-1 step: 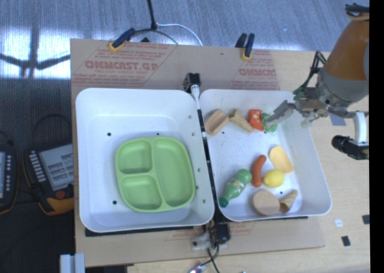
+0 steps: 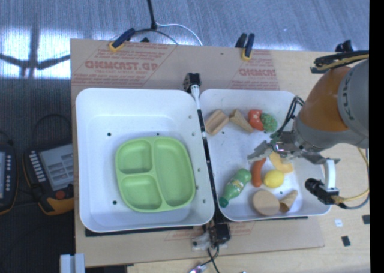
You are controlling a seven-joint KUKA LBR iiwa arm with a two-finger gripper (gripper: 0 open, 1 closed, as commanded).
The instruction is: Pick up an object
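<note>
The right bin [image 2: 240,101] holds several toy foods. A tan bread piece [image 2: 216,122] and a brown wedge [image 2: 241,120] lie at its back, with a red and green vegetable [image 2: 261,120] beside them. An orange carrot [image 2: 258,173], a yellow lemon [image 2: 273,179], a green bottle [image 2: 235,185], a tan loaf [image 2: 266,203] and a cone [image 2: 289,200] lie toward the front. My gripper [image 2: 269,149] hangs low over the middle of this bin, just above the carrot and a yellow-orange piece [image 2: 281,162]. The wrist [image 2: 324,113] hides what lies under it.
The left bin [image 2: 96,110] holds a light green divided plate [image 2: 156,173]. A black divider clip [image 2: 192,81] sits at the back between the bins. Yellow and black clamps [image 2: 245,47] grip the board's back edge. Cables trail off the arm at the right.
</note>
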